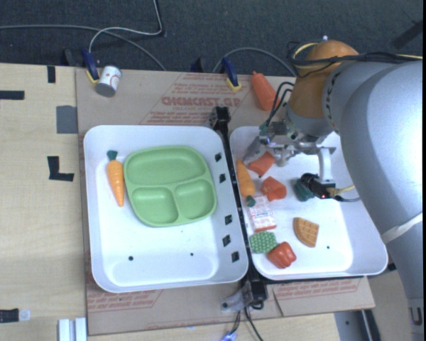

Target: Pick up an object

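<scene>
Two shallow white bins are seen side by side on the worktop (28, 190). In the left bin (99, 261), a green divided plate (172, 185) is laid near the middle, and a toy carrot (116, 180) is placed just beside it at nine o'clock, its green top pointing to twelve.

The right bin (355, 254) is reached into by the grey arm (383, 126) from three o'clock. The gripper (273, 150) is lowered over the upper left part of this bin; whether it is spread or pressed together cannot be told, since it is seen from above and partly hidden by the wrist.

An orange block (262, 165) lies directly under the gripper, and contact cannot be judged. A red-orange piece (273, 188) is found just below it at six o'clock. Against the bin's left wall a second carrot (246, 181) is laid. Further toward six o'clock a small printed packet (261, 217), a green knobbly piece (263, 242), a red pepper (282, 255) and a waffle-like wedge (306, 231) are spread out.

Outside the bins, at twelve o'clock, an orange toy (263, 91) rests on the cardboard sheet (170, 98).
</scene>
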